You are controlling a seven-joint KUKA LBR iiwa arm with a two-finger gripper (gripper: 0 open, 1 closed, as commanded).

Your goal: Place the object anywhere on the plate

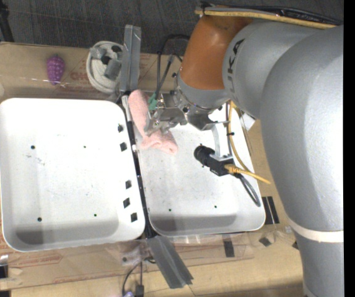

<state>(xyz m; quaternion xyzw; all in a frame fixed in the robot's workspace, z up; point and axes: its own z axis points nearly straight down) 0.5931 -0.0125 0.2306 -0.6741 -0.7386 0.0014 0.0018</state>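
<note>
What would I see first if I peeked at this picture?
The big grey arm with its orange band fills the right side. Its gripper sits at a pink cloth at the top-left corner of the right bin. A purple grape bunch lies on the bench above the left bin.

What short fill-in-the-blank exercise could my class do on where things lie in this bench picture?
1. The pink cloth lies in the ____ bin.
2. The purple object sits outside the bins, near the picture's top ____ corner.
3. The arm's band is ____.

Missing words: right; left; orange
</note>
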